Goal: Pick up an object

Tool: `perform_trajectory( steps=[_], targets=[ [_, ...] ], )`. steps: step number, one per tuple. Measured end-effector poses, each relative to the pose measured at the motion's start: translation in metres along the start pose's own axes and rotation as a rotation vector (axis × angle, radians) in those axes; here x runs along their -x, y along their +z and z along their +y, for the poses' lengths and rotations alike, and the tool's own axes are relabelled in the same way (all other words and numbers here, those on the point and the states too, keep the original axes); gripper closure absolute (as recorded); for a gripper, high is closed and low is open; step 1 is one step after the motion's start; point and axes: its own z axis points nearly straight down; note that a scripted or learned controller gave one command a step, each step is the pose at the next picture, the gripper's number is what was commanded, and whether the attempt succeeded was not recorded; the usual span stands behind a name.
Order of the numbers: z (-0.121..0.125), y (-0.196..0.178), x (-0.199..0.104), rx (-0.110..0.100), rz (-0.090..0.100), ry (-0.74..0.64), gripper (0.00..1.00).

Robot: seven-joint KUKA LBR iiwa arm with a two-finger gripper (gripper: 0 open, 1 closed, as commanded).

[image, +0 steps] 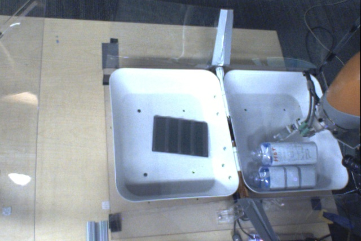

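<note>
A light wooden bench [62,138] stands on dark carpet and carries two shallow white bins side by side. The left bin [127,93] holds a dark ribbed rectangular pad [180,136] lying flat near its centre. The right bin [265,87] holds two clear plastic bottles with blue caps, both lying on their sides with caps pointing to 9 o'clock. The upper bottle [289,152] rests just beside the lower bottle [286,176], which lies along the bin's front wall. The arm [345,93] enters from 3 o'clock, its orange band above the right bin's far-right rim. The gripper [293,130] hangs low over the right bin, its tip pointing toward 8 o'clock. The upper bottle lies at 6 o'clock from the tip, very near it; contact cannot be determined. Nothing is visible between the fingers, and whether they are spread or closed cannot be determined
</note>
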Motion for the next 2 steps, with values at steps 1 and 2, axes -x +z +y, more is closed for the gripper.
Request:
perform_trajectory(
  steps=[1, 2],
  targets=[
    [0.017, 0.055, -0.080, -0.018, 0.026, -0.263, 0.00],
    [0.021, 0.044, -0.080, -0.012, 0.025, -0.263, 1.00]
  ],
)
